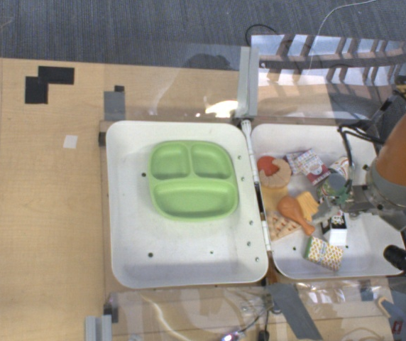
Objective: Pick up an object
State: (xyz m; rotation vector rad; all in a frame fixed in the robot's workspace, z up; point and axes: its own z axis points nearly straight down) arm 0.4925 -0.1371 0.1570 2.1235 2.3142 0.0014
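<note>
Crowding rt bin (pixel 373 265): glossy toy foods, crinkly packets, w/ pincer (pixel 328 208) overhead

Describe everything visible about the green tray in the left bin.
The green tray is a light green divided plate that looks like matte plastic, rounded at the corners, with three compartments: two smaller ones at the far side and one wide one nearer the camera. All three look empty. It lies flat, right way up, near the middle of the left bin, touching only the bin floor, apart from the walls.
</note>
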